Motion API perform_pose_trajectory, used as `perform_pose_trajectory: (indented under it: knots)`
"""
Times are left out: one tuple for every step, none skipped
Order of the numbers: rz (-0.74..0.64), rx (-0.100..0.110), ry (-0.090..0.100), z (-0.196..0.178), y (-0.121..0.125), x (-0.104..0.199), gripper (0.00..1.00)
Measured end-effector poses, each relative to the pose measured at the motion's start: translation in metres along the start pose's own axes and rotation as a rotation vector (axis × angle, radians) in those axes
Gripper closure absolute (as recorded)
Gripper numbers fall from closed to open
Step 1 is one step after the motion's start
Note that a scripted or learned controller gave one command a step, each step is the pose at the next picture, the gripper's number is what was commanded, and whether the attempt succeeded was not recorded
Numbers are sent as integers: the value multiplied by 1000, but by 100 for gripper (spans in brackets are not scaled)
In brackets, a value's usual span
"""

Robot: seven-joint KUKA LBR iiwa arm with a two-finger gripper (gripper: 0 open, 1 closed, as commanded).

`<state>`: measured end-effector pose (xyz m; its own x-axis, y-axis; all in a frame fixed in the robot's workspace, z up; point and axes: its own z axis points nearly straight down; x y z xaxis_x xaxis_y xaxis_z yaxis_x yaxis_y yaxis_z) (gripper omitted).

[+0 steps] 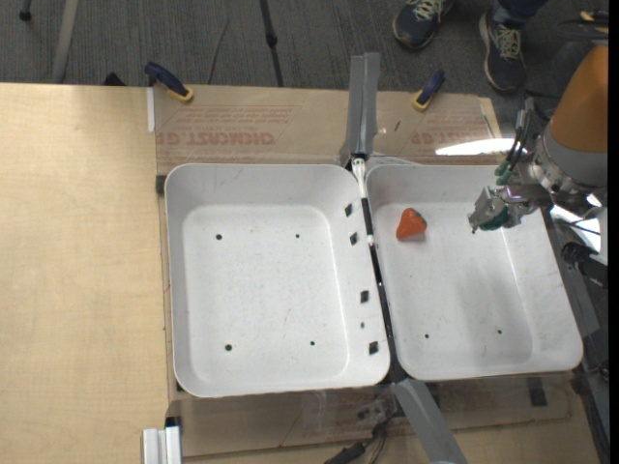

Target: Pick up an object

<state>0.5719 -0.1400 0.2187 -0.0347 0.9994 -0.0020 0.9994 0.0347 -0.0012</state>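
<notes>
- Camera view: a small orange object (411,224) is seen lying in the right bin (542,356), in its far left part, just beside the divider between the bins.
- The gripper (490,217) is seen over the same bin's far right, apart from the object; whether it is open or closed cannot be told.
- Nothing is seen held; the pick is judged not yet done.
- Bare bin floor is noted between gripper and object; the left wall is close to the object.
- The left bin (189,288) is noted alongside.
</notes>
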Motion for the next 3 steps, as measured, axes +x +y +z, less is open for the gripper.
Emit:
perform_pose_trajectory:
  knots:
    - [0,1,0,0,0,0,0]
    - [115,2,2,125,-51,17,0]
    - [118,2,1,116,-51,16,100]
